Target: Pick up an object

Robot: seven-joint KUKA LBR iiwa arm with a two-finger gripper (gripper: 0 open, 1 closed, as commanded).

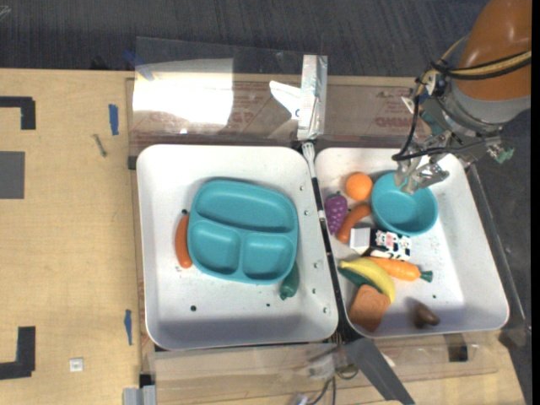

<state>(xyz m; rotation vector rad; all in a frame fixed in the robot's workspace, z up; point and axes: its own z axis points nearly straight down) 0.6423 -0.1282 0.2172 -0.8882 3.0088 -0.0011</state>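
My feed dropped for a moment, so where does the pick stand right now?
Done: the arm has reached in, and the gripper sits over the teal bowl in the right bin. In hand: nothing is visibly between its fingers. Left: grasping and lifting something; the orange, banana and carrot lie in the bin, and the teal divided plate rests in the left bin.

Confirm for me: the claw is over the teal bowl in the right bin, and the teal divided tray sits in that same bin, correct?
Not quite. The claw is over the teal bowl in the right bin, but the teal divided tray sits in the left bin, not the right one. The camera view shows it there, with an orange sausage-shaped item beside it.
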